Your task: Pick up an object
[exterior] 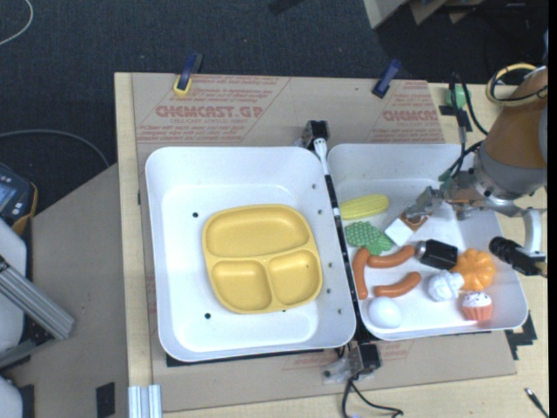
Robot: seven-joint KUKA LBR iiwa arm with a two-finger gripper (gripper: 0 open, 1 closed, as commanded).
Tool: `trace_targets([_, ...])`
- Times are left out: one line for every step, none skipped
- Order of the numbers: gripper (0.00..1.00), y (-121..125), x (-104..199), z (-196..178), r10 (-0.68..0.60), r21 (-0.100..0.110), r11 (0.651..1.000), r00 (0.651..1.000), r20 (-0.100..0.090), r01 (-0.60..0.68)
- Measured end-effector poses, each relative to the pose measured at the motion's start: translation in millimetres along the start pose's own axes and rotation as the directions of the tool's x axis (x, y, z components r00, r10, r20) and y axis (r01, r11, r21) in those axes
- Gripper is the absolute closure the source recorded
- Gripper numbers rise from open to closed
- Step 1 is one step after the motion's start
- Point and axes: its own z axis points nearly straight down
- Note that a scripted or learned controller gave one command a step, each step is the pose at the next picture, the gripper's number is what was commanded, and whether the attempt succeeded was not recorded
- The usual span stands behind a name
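The right white bin [513,316] holds several toy foods: a yellow corn cob [364,205], a green ridged piece [365,235], two orange sausages [388,258] [397,284], a white egg [385,312], a black cylinder [438,253], an orange pumpkin [475,268], a small white figure [444,287] and a cupcake [477,306]. My gripper [421,209] reaches in from the right and hangs low over the bin's upper middle, just above a small white block [399,232] and right of the corn. Nothing is visibly held in it.
The left white bin [174,233] holds a yellow three-compartment tray [259,257]. Both bins rest on a cardboard sheet [261,103] fixed by clips at the back. The grey and orange arm [515,151] covers the right bin's far right corner.
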Motion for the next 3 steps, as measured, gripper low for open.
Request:
trace_targets([1.0, 2.8, 0.5, -11.7, 0.001, -0.01, 1.0, 1.0, 0.0, -0.001])
trace_targets([1.0, 6.3, -1.3, -76.8, 0.001, 0.003, 1.0, 1.0, 0.003, -0.001])
trace_targets([1.0, 8.4, -1.7, -122.2, 0.001, 0.004, 1.0, 1.0, 0.002, -0.001])
